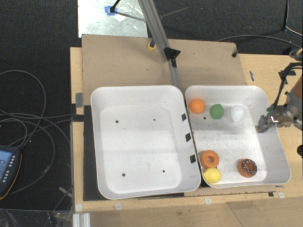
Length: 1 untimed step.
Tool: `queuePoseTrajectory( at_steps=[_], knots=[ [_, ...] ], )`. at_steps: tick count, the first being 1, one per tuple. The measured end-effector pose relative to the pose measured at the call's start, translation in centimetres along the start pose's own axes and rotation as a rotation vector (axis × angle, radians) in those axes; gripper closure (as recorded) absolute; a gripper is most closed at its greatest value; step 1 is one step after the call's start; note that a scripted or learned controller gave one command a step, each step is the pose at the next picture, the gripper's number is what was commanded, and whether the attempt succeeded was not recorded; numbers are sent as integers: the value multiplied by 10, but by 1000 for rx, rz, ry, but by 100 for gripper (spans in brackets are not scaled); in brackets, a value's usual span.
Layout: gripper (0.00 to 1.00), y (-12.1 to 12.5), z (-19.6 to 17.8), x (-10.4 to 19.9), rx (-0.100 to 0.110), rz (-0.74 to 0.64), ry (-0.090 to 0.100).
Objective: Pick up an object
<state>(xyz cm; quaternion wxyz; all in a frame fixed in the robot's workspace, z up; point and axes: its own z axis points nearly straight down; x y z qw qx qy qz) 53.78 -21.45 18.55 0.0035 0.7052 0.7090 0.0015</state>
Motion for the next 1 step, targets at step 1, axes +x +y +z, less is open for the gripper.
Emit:
queuePoseTrajectory(
  at_steps=[1],
  knots=[
    [100,2,-53,-1,-1,0,-1]
  ],
)
